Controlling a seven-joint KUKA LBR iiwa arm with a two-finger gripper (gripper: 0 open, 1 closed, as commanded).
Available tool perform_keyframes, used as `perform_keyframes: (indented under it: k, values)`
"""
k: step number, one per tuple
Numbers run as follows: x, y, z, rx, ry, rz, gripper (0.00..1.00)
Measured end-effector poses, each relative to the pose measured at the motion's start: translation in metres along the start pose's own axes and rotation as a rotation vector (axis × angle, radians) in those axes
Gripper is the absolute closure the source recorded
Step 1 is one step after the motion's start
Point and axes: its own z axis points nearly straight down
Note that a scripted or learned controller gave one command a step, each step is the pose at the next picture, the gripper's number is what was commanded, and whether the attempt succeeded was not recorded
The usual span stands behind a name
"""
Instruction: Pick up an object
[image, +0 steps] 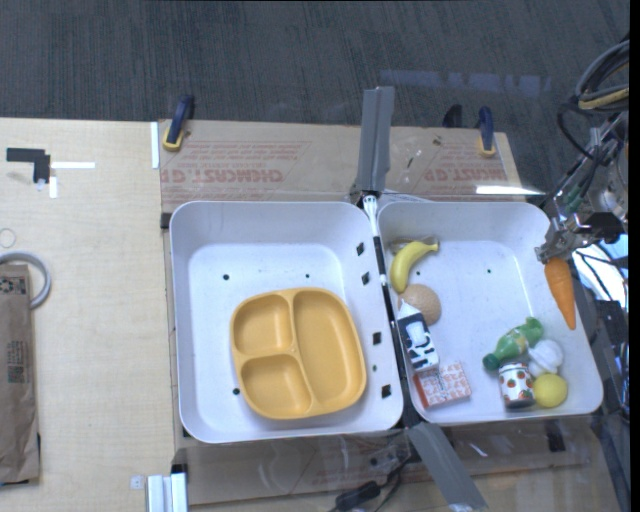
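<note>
So the end effector (562, 250) sat way over at the right rim of the right bin (470, 215), and it looked clamped on the top end of the carrot (562, 290), which hung just under it, long axis running down and a touch rightward, tip pointing toward the bin's right wall. Carrot seemed clear of the floor, hard to be sure though. Everything else was off to its left: green bottle (515, 342), banana (410, 262), and the yellow plate (298, 352) in the other bin.
</note>
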Motion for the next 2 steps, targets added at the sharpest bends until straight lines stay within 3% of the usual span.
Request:
perform_keyframes:
  k: [1, 2]
  values:
    - [-0.0207, -0.0372, 0.1429, -0.012, -0.003, 0.034, 0.0]
    - [-0.021, -0.0369, 0.1341, -0.012, -0.004, 0.037, 1.0]
